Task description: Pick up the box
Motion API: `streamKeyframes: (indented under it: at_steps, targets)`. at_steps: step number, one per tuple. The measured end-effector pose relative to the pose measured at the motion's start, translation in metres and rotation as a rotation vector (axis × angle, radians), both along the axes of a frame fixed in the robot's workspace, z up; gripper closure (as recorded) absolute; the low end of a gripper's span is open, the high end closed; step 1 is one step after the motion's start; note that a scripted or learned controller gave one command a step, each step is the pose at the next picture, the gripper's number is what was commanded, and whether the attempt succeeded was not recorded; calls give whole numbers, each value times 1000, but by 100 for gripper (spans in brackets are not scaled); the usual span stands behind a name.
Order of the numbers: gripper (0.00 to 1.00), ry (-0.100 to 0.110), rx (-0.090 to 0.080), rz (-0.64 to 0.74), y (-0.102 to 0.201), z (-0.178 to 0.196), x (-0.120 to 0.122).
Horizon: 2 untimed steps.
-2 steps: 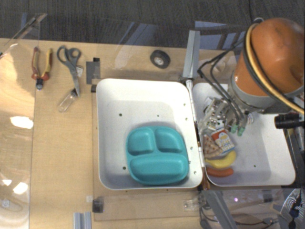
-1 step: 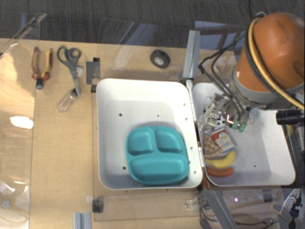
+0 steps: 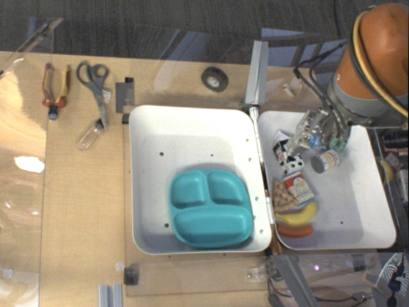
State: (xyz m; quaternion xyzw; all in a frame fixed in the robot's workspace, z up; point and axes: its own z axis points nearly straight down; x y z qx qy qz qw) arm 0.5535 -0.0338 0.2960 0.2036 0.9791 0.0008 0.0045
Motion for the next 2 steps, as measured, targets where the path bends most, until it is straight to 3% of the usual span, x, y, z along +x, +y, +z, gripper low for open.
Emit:
streamKeyframes:
  at_steps: [1,2]
  targets:
    - [100,-1,-2,402,30,6,-12]
    - [100,-2,-7,1004,36,12,-30]
